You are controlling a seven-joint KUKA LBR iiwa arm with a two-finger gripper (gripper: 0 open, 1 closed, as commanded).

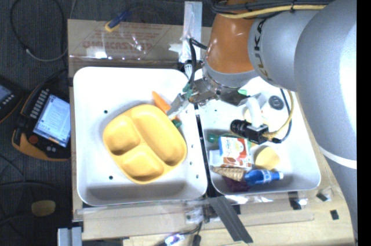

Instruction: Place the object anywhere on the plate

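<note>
Plate (145, 149): yellow moulded plastic, smooth, semi-gloss with soft highlights in the compartments. Both bins, left (93, 123) and right (301, 169): white plastic, smooth, faint sheen. Arm (324, 59): grey casing, smooth satin; orange band (232, 44) glossier, reflective. Surface (93, 33): brown cardboard-looking sheet, matt, with clear crinkly plastic film (133, 42) on it. Floor (46, 1): dark carpet, rough weave, matt. Small carton (235, 152): printed paperboard. Blue bottle (264, 176): glossy plastic. Carrot-like piece (161, 101): orange, matt plastic look.

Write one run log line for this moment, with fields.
claw: over left bin's right edge, near orange object | yellow plate: left bin, nothing on it
</note>
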